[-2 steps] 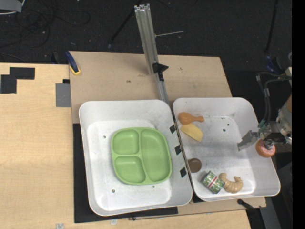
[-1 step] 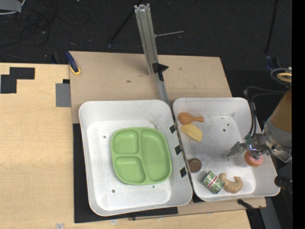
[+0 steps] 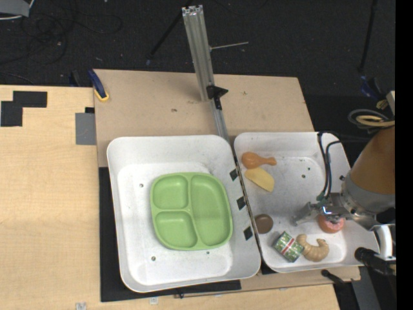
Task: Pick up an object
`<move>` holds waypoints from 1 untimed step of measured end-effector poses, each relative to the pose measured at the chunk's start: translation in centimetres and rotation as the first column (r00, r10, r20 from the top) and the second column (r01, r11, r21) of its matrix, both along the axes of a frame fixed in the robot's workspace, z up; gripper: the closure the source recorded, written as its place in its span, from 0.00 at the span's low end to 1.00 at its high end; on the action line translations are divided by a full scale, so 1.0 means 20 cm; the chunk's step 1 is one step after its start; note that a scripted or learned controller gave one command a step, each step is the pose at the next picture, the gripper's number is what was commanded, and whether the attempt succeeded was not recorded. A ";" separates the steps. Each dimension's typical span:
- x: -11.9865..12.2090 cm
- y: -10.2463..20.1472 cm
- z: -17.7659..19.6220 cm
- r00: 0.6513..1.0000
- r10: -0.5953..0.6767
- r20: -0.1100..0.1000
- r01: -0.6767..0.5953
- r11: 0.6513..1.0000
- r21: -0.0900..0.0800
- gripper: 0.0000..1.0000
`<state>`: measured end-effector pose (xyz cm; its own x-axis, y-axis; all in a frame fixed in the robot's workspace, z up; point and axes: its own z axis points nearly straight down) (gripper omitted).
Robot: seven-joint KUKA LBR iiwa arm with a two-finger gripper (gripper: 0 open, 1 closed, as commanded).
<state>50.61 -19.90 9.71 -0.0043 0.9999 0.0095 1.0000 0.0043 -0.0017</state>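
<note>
The arm comes in from the right and my gripper [image 3: 320,212] hangs low over the right side of the right bin [image 3: 293,148]. A pink and red round object [image 3: 333,224] lies just below and to the right of the gripper, touching or nearly touching it. A tan croissant-shaped piece [image 3: 314,248] and a green can [image 3: 286,246] lie near the bin's front edge. A brown round piece [image 3: 262,223] sits to the left of the gripper. Farther back are a yellow wedge [image 3: 261,179] and an orange drumstick [image 3: 257,160].
The left bin [image 3: 129,173] holds a green divided plate [image 3: 191,210]. A metal post [image 3: 200,53] rises behind the bins. Black clips [image 3: 240,202] sit along the seam between the two bins. A cable [image 3: 328,163] loops over the right bin's far right corner.
</note>
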 end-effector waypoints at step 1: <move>0.00 -0.03 0.06 1.000 -0.007 0.009 0.007 1.000 -0.016 1.00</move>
<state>50.66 -20.57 10.96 0.0023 1.0000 -0.0065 1.0000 -0.0023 0.0074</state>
